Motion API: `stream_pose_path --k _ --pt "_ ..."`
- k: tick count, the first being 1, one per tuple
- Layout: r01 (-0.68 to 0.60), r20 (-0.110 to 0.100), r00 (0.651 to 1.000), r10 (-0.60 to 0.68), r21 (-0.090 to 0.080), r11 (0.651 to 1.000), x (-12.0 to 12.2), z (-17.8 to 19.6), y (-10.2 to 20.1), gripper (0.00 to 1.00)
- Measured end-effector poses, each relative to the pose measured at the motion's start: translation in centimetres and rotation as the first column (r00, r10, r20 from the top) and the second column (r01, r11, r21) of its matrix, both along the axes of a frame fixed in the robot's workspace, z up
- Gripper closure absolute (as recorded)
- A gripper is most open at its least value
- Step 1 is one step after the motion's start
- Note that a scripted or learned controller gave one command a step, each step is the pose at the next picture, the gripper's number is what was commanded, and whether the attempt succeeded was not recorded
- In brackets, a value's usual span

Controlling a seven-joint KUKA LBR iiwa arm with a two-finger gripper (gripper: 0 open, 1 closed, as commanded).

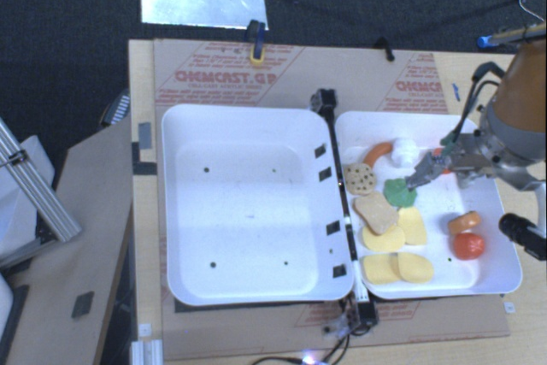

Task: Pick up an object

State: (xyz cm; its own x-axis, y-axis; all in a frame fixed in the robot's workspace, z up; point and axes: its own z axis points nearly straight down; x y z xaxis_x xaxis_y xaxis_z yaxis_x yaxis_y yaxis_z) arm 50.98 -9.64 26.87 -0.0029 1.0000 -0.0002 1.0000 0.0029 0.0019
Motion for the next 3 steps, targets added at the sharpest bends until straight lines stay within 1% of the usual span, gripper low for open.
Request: stream_pose_path --k 1,2,3 --pt "0.004 -0.013 1.000 -0.004 0.002 1.000 -1.5 -11.7 -1.6 0.00" --pt "0.005 -0.001 1.000 -0.005 -0.001 1.000 1.6 -18.6 -7.5 0.00" --pt "-0.005 0.005 1.000 0.005 0.000 1.000 8.2 -18.3 -4.6 0.00"
